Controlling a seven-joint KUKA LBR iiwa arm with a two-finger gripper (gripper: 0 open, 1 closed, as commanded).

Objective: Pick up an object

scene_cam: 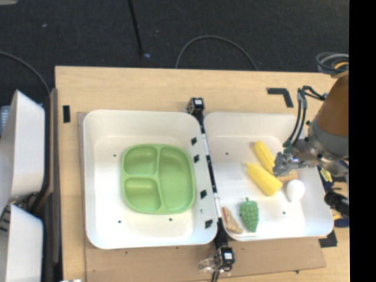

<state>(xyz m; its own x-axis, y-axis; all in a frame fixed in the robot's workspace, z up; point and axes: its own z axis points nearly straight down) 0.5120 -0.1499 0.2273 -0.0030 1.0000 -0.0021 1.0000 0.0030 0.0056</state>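
Your gripper (286, 162) sits low in the right bin (235, 125), at its far-right side, with the arm coming in over the bin's right wall. You can't tell from this slant view whether it is open or closed; the tip is a dark blur, nothing is clearly in it.

Nearest candidate: the upper corn cob (264, 155), just left of the tip, possibly touching. Its long axis runs diagonally, upper-left to lower-right, so its lower end points at the tip.

Next: the lower corn cob (264, 179), just below-left of the tip, roughly parallel to the first, same diagonal.

The white egg (294, 190) lies just below the tip, slightly right, near the second cob's lower end.

Further out, below-left: the green bumpy piece (249, 214), then the small tan item (231, 221) against the bin's lower-left corner.

Farthest, well left across the divider: the green divided plate (158, 178) in the left bin (100, 157).

Judgement: the upper cob is your shortest reach; close across its diagonal, not along it.
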